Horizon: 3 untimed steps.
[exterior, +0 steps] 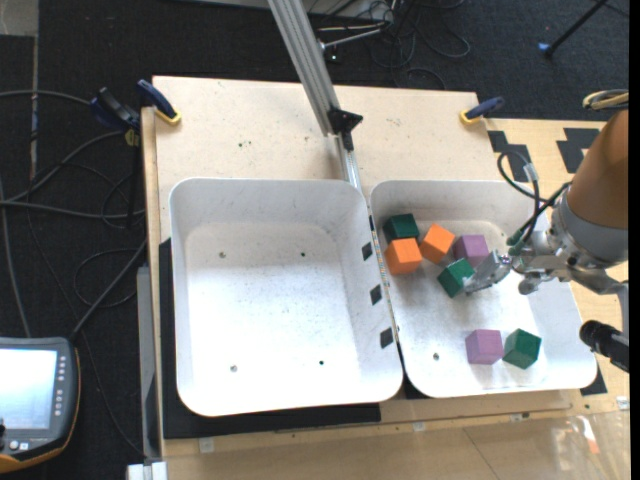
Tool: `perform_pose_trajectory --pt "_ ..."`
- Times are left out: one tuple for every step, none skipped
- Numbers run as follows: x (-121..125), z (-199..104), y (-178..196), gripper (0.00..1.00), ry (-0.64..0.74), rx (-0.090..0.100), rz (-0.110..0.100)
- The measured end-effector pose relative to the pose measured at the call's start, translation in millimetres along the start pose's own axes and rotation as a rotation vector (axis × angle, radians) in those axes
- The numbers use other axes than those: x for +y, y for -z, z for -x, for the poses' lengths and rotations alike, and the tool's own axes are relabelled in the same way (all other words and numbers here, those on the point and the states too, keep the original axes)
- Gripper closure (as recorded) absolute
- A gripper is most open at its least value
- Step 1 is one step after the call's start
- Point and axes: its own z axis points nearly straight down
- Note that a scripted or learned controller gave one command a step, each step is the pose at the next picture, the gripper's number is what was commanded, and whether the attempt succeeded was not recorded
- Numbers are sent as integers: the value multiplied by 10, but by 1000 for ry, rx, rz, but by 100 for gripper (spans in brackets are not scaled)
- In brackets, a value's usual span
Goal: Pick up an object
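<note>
Gripper (pixel 487 271) is seen low in the right bin (pixel 560 373), touching a green cube (pixel 455 277); finger spacing cannot be told. No lift is judged done: the cube sits on the floor beside a purple cube (pixel 472 247). Grasping and raising are left.

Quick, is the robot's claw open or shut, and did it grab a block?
Gripper: cannot be told whether open or shut. It sits right beside a green block; no grasp is visible.

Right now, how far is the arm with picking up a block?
Done: the gripper has reached the right bin, low beside a green block in the cluster. In hand: nothing visibly lifted. Left: grasp and raise a block; every block sits in the bin.
</note>
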Motion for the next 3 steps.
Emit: perform_pose_trajectory --pt "1 1 1 0 -1 0 1" --pt "35 -47 -622 0 -1 1 -6" --pt "108 -78 -1101 0 -1 1 -5"
